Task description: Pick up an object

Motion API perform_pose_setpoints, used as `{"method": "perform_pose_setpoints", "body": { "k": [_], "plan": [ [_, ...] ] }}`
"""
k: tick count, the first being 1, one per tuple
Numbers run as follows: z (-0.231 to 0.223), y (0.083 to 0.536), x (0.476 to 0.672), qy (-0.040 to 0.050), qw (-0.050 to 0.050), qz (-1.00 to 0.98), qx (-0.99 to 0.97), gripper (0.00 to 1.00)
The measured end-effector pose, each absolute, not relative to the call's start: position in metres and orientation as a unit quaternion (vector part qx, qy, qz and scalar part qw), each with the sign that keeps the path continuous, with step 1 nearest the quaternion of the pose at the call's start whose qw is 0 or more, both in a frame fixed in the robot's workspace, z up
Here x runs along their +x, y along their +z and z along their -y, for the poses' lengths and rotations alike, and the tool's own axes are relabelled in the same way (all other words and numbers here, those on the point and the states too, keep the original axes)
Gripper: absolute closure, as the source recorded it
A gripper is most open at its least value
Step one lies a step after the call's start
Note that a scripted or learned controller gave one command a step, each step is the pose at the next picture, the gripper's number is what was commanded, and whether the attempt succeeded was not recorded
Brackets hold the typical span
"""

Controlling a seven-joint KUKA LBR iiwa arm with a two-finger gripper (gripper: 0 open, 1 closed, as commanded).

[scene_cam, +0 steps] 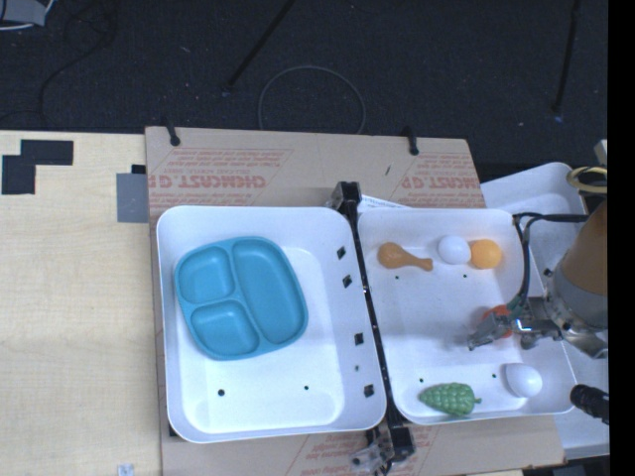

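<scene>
In the right bin point(437, 296), a tan drumstick-shaped toy point(402, 258), a white ball point(453, 250) and an orange ball point(485, 254) lie in a row along the far side. A green bumpy toy point(447, 398) lies by the near wall, and a white egg point(521, 379) rests in the near right corner. My gripper point(486, 331) reaches in from the right and hangs low over bare floor in the bin's right half. It is above and left of the egg and touches no object that I can see.
The left bin point(327, 385) holds a blue divided plate point(239, 297). A black divider point(363, 315) runs between the bins. Cardboard point(298, 172) lies under both, and the arm's orange band point(598, 251) rises at the right edge.
</scene>
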State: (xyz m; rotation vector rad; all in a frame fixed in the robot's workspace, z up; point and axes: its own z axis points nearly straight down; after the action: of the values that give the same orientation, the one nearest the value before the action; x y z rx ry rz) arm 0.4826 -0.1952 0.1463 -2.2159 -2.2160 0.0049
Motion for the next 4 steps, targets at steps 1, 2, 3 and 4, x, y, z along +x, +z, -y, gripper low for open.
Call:
{"method": "perform_pose_setpoints", "body": {
  "k": [1, 2, 3, 4],
  "plan": [
    [0.194, 0.092, 0.481, 0.0014, 0.004, 0.707, -0.707, 0.00],
    [0.195, 0.105, 0.482, 0.0008, 0.002, 0.705, -0.709, 1.00],
    [0.200, 0.167, 0.487, -0.0007, -0.001, 0.708, -0.707, 1.00],
    [0.202, 0.209, 0.491, -0.0005, -0.001, 0.708, -0.707, 1.00]
  ]
}}
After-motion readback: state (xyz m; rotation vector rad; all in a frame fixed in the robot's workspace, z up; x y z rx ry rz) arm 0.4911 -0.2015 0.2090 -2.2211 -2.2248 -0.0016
